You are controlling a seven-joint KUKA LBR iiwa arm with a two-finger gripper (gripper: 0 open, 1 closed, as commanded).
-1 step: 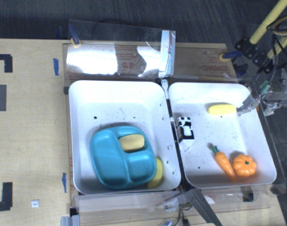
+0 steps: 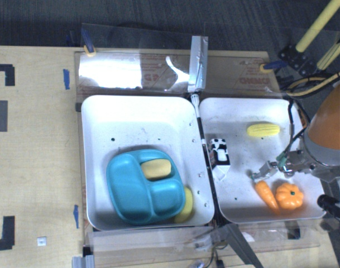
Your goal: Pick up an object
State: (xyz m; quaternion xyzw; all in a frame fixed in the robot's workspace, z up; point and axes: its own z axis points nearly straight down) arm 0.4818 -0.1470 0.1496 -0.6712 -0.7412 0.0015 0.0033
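Note:
My gripper [image 2: 261,173] hangs low over the right bin [image 2: 242,108], reaching in from the right, its tip just above the top end of an orange carrot [image 2: 266,195]. An orange pumpkin [image 2: 288,196] lies right beside the carrot, under the wrist. A yellow corn cob [image 2: 263,130] rests toward the back of the same bin. A small black-and-white object [image 2: 219,151] sits by the bin's left wall. Nothing shows in the gripper's hold.
The left bin [image 2: 136,113] holds a blue divided tray [image 2: 143,187] with a yellow piece [image 2: 157,168] in one compartment. Another yellow object [image 2: 186,204] peeks out at the tray's right edge. Cables and a yellow bar [image 2: 320,18] stand at the back right.

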